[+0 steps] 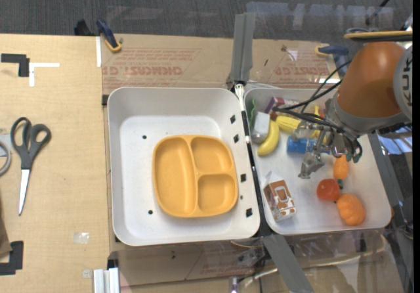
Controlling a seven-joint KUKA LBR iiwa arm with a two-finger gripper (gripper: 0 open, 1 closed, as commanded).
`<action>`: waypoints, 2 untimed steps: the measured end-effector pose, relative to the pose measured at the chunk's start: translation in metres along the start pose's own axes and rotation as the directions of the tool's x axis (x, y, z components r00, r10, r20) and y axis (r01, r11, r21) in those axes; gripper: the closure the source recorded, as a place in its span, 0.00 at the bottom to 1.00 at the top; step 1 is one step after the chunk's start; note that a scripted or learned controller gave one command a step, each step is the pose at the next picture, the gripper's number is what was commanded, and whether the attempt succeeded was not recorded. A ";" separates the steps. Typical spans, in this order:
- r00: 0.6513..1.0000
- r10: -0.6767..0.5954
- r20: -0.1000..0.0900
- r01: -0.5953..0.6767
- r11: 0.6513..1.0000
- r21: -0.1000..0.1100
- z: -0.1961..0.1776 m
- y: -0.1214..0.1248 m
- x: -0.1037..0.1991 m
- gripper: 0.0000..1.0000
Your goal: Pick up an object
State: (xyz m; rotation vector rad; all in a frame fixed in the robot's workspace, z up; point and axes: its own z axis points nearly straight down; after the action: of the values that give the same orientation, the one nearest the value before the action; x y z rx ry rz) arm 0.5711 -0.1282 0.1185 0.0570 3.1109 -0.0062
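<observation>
The right bin (374,216) holds the pickable clutter: a banana (269,142) and a blue object (296,146) toward its twelve o'clock end, a small printed carton (279,199) at about seven o'clock, and a red tomato-like fruit (327,190), a small orange piece (340,168) and an orange pumpkin-like fruit (350,209) toward four o'clock. The left bin (125,173) carries only a yellow divided plate (195,175), probably a drop-off spot. Scissors (27,154) lie out on the bench (52,219), well apart from both bins.

The claw (308,169) hangs low over the middle of the right bin, presumably placed there to try a grasp. Its fingers look close together with nothing between them, though cables clutter the view. The red fruit lies near, at its four o'clock; the blue object sits just beside it at eleven o'clock; the carton is at seven o'clock
</observation>
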 end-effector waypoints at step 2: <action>0.929 0.369 -0.024 -0.369 0.929 0.008 0.026 -0.041 -0.038 0.00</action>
State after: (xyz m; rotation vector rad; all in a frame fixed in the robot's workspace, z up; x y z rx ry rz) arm 0.6081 -0.1710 0.0943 0.6453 3.0692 -0.0013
